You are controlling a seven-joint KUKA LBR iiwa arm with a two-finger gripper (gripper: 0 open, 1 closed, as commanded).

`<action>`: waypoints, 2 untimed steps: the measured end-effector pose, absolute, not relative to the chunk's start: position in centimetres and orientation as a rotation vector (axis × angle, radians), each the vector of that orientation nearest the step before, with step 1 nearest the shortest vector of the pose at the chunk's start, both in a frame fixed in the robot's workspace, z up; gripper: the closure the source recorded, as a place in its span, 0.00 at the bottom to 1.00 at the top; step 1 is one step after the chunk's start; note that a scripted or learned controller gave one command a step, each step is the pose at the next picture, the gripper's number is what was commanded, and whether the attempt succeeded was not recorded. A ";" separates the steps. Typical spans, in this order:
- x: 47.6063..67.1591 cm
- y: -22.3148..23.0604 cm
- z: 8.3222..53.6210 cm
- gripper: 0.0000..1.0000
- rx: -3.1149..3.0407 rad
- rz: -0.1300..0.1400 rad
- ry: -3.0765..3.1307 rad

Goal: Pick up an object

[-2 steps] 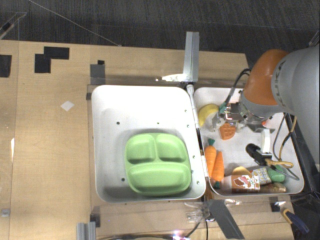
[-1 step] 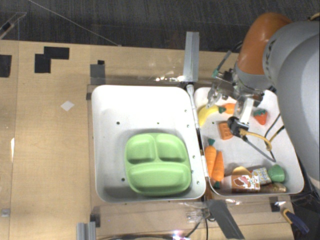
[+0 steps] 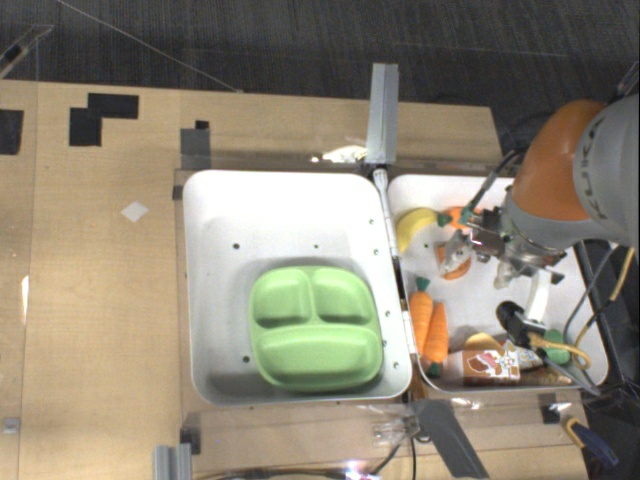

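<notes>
Because the pincer (image 3: 470, 248) sits low among crowded toys at right of frame, its state indiscernible, it risks nudging the lemon (image 3: 414, 228) or carrots (image 3: 428, 330) aside.

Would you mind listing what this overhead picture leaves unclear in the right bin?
1. Gripper: camera view; its small, cluttered outline merges with the orange item under it, so a hold cannot be judged.
2. Right bin: the arm covers its upper right part.
3. Bottle: label too small to read.
4. Yellow object: too small to identify.
</notes>
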State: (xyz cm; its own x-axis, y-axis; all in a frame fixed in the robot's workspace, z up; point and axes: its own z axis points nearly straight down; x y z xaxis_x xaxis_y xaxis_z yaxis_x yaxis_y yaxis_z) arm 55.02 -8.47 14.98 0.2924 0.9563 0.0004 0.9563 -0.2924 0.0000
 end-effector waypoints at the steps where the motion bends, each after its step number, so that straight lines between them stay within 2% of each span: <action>1: 58.1 -10.2 9.4 0.00 -2.429 -0.003 -1.994; 2: 58.3 -10.1 10.4 1.00 -2.430 -0.008 -1.995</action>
State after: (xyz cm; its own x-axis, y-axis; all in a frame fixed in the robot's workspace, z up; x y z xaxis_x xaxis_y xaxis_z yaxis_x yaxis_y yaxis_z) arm 58.31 -10.15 10.39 0.1950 0.9808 0.0024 0.9808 -0.1950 0.0051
